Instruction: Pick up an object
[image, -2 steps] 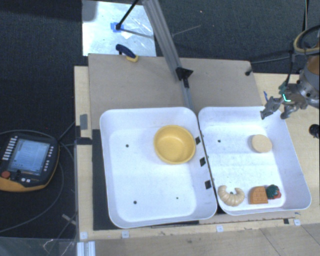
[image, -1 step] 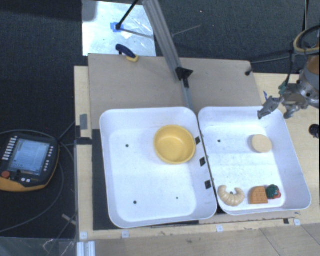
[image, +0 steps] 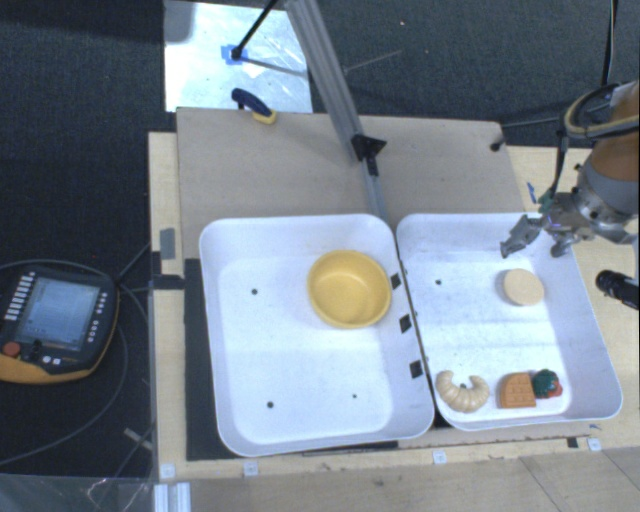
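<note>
My gripper (image: 538, 243) hangs over the far right part of the right bin (image: 455, 255), its fingers spread open with nothing between them. Just below it lies a pale round disc (image: 523, 287), apart from the fingertips. At the front of the same bin lie a cream croissant-shaped piece (image: 463, 391), an orange-brown square piece (image: 517, 391) and a small red and green piece (image: 546, 383). A yellow bowl (image: 348, 288) sits upright in the left bin (image: 240, 330), near its far right corner.
A slanted metal pole (image: 335, 85) with a black clamp crosses the bench behind the bins. A teach pendant (image: 50, 320) lies on the floor at the left. A blue and yellow clip (image: 252, 104) rests at the bench's back edge.
</note>
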